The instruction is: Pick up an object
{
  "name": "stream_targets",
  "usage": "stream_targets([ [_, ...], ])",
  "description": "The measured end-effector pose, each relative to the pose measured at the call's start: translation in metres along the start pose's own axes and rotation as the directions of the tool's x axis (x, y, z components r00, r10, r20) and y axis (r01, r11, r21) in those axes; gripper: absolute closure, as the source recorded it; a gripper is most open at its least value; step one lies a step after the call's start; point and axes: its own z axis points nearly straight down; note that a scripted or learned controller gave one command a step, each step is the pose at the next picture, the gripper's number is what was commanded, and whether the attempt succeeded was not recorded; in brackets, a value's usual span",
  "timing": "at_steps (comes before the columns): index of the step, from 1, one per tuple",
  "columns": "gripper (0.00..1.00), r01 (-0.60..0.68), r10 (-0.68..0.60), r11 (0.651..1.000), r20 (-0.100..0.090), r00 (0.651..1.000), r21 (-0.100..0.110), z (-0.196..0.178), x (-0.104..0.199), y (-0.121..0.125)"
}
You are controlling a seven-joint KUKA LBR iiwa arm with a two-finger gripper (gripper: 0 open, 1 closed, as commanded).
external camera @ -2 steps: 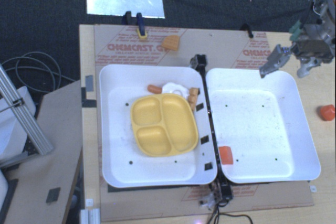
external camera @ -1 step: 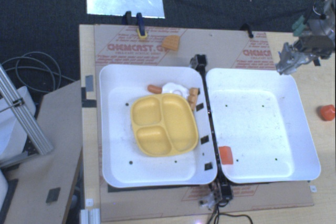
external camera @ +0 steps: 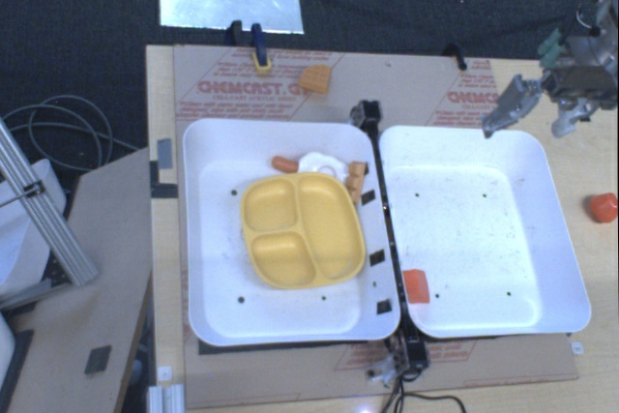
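The robot's hand (external camera: 538, 110), fingers spread wide and holding nothing, hovers over the right bin's (external camera: 556, 198) far edge, while a yellow divided tray (external camera: 301, 230) lies in the left bin (external camera: 208, 227), its long axis running diagonally toward the near right.

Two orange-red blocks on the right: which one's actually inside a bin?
The orange-red block at the right bin's near-left corner. The other block sits outside on the bench, past that bin's right wall.

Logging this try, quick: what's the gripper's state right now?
Gripper: open, holding nothing, above the back edge of the right bin.
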Motion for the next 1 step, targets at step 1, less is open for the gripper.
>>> stream_targets([
  [1,1.00,0.005,-0.005,1.000,0.001,1.000,-0.004,-0.0115,-0.0002,0.0008],
])
